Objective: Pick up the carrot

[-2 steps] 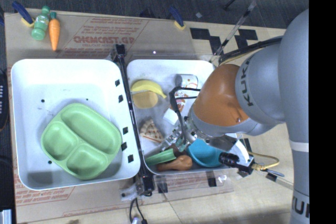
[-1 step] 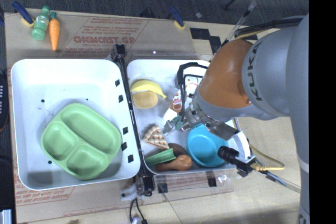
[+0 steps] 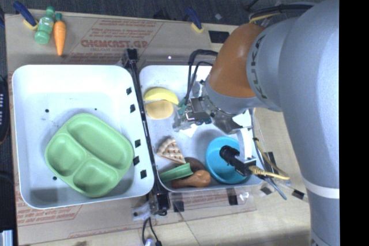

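Two white bins sit side by side on a brown board (image 3: 115, 40). The left bin (image 3: 23, 75) holds a green tray (image 3: 89, 152). The right bin (image 3: 167, 75) holds a yellow piece (image 3: 159, 102), a tan wedge (image 3: 172, 151), a green stick (image 3: 176, 171), a brown piece (image 3: 193, 180) and a blue cup (image 3: 216, 161). The carrot (image 3: 59, 36) lies in neither bin. It rests on the board beyond the left bin's far edge, near that view's top-left corner, with its leafy end just beside a green bottle (image 3: 44, 26) and its tip pointing toward the bin. The gripper (image 3: 189, 114) hangs low over the middle of the right bin, just beside the yellow piece and well apart from the carrot; nothing shows in its grasp, and from this angle I cannot tell whether it is set wide or narrow. Judged from this layout, the task stands at its first step, the approach, with no reach toward the carrot yet made. The next move calls for a lift clear of the right bin's contents and wall, then a long traverse across the left bin to the board's far corner. The wrist should then be turned so that closure falls across the carrot's orange body rather than along it. The descent is best aimed at the lower half, away from the bottle, since that neighbour sits close enough to be knocked or caught.
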{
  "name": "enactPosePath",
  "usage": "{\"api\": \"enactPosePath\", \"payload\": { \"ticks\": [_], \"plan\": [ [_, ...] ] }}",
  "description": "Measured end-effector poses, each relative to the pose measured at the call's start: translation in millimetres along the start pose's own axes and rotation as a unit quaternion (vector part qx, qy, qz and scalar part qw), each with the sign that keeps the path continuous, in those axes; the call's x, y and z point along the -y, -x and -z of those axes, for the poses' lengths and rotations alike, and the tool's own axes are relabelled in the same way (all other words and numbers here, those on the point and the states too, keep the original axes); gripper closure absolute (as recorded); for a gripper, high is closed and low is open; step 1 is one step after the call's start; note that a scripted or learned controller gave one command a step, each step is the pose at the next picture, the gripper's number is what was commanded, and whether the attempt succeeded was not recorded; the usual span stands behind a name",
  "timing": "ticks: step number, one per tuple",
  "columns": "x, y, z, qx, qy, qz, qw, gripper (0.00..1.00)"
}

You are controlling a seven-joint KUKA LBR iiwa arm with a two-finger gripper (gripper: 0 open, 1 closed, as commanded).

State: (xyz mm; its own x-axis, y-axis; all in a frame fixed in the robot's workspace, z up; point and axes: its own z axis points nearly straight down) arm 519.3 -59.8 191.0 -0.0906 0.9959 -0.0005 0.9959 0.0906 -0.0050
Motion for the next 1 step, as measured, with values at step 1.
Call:
{"api": "enactPosePath", "payload": {
  "ticks": [1],
  "plan": [
    [22.2, -18.2, 33.0, 0.001, 0.0, -0.086, 0.9963, 1.0]
  ]
}}
